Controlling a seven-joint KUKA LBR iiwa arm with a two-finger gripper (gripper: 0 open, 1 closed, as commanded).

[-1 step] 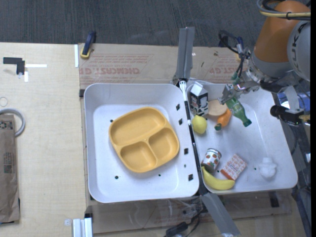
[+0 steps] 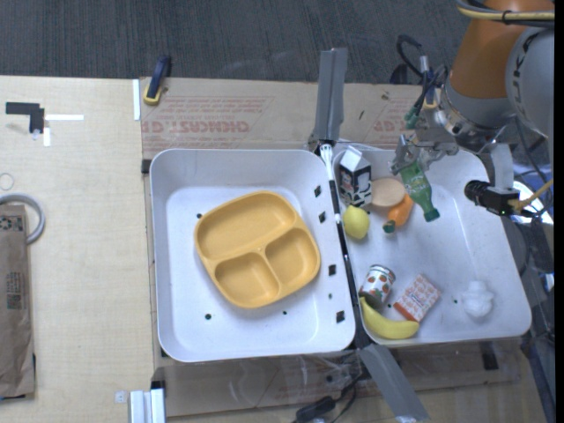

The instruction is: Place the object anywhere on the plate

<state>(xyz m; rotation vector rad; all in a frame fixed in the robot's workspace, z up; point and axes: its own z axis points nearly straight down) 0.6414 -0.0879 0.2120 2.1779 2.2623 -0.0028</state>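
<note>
Beyond the desk (image 2: 70, 236), at the far side, ran a strip of dark grey carpeted floor (image 2: 220, 16). Pale wood covered the desk's top, and a sheet of brown cardboard (image 2: 238, 117) printed with red lettering lay behind the two white bins. A blue and yellow tool (image 2: 158, 79) sat at the cardboard's far left corner, a small black block (image 2: 26, 113) with white tape lay further left, and a brown paper bag (image 2: 15, 298) rested at the desk's left edge. The yellow plate (image 2: 256, 249), divided into three compartments, lay near the middle of the left bin (image 2: 176, 324) and served as the landmark. Right of the plate, past a grey divider (image 2: 332, 86), the right bin (image 2: 502, 263) held a small black-and-white carton (image 2: 355, 177), a yellow lemon (image 2: 356, 222), a tan round piece (image 2: 387, 194), an orange carrot (image 2: 398, 212), a printed can (image 2: 377, 282), a banana (image 2: 388, 322), a red and white packet (image 2: 417, 298) and a white lump (image 2: 478, 300). The jaws (image 2: 412, 159) hung well to the right of the plate, over the far part of the right bin, and a green bottle (image 2: 418, 190) dangled tilted right below them; whether they were clenched on it could not be told. The grey arm (image 2: 533, 51) with its orange band rose at the far right.
</note>
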